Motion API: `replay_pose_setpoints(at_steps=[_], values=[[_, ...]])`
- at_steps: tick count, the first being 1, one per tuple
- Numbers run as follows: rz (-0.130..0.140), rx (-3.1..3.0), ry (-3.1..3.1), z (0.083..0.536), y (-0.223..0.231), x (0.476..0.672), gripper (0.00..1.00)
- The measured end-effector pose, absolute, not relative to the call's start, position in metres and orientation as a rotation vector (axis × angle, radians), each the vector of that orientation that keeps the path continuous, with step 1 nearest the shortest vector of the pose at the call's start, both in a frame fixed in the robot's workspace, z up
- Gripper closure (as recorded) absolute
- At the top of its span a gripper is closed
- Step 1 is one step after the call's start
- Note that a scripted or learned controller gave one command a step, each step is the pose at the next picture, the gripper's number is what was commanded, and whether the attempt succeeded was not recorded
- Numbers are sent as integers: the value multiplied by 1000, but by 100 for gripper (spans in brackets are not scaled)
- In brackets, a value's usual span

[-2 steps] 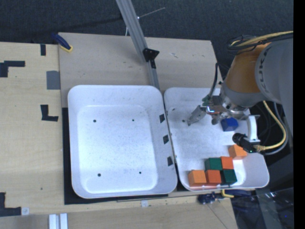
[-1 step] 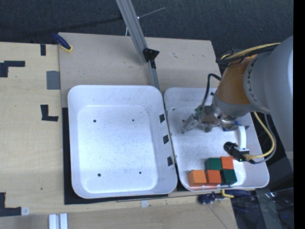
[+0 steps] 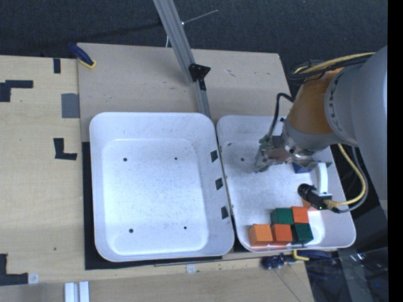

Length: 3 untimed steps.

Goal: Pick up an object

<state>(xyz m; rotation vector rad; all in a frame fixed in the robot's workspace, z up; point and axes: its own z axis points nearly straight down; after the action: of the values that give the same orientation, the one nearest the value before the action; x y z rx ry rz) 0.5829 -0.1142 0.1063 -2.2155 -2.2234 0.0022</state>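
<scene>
Three orange blocks (image 3: 261, 233) and two green blocks (image 3: 283, 216) cluster in the right bin (image 3: 242, 131), below my claw (image 3: 263, 162); whether my claw is open I cannot tell.

One camera on this, fixed high above the bench (image 3: 157, 74) and looking down at a slant. The far edge of the bench sits toward the top of the view, the near edge at the bottom. Both white bins fit inside the view, the left bin (image 3: 151, 121) near centre, the right bin (image 3: 242, 128) beside it. The arm (image 3: 340, 106) enters from the right. Moderate distance, whole workspace covered.
</scene>
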Motion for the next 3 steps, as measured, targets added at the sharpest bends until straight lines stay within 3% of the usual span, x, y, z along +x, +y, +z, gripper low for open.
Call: replay_pose_setpoints(at_steps=[3], values=[[-4,-2221,-2226,257,-117,572,100]])
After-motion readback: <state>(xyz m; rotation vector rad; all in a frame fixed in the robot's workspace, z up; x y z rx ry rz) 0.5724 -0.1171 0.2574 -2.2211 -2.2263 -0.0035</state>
